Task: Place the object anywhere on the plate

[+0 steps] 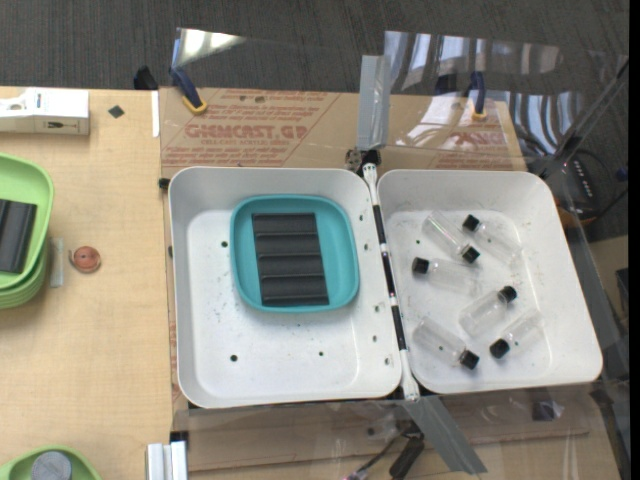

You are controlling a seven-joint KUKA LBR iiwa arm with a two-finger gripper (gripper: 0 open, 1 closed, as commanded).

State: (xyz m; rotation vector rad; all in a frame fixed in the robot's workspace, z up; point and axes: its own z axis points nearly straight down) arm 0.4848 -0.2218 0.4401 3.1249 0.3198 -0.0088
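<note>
A teal plate (pixel 343 258) with rounded corners lies in the left white bin (pixel 200 358); a dark ribbed insert (pixel 291 259) covers its middle. In the right white bin (pixel 560 358) lie several clear plastic vials with black caps, scattered: one near the top (pixel 449 238), one small cap at the left (pixel 421 265), one at the right (pixel 488 311), and two along the bottom (pixel 443 345) (pixel 516 336). The vials lie on their sides, apart from the plate.
A cardboard sheet (pixel 250 123) lies behind the bins. On the wooden bench at the left stand a green tray (pixel 30 268), a small round orange piece (pixel 86 259) and a white box (pixel 45 111). Clear plastic panels rise behind the right bin.
</note>
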